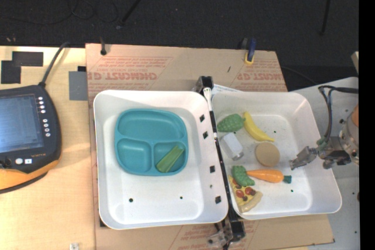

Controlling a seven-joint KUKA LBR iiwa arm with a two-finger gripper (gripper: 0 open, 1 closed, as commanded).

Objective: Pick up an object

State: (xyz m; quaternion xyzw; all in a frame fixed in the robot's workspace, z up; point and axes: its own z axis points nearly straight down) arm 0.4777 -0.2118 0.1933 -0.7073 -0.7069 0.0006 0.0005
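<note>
1. White plastic makes up both bins; I see the left bin [111,196] carrying a teal divided plate [151,141] with a green slice [170,158] lying in its lower right compartment.
2. All the loose candidates sit in the right bin [310,196], bunched toward its left half: a banana [256,127], a green leafy piece [230,123], a small white block [232,145], a tan round disc [267,154], a carrot [266,175], a pizza slice [246,196].
3. My gripper [302,159] hangs at that bin's right edge, just beside the carrot's green tip and apart from everything; nothing is between its fingers.
4. Whether those fingers are spread or pressed together I cannot tell.
5. I judge the disc or carrot the likeliest pick, being nearest; the clustering risks nudging neighbours.
</note>
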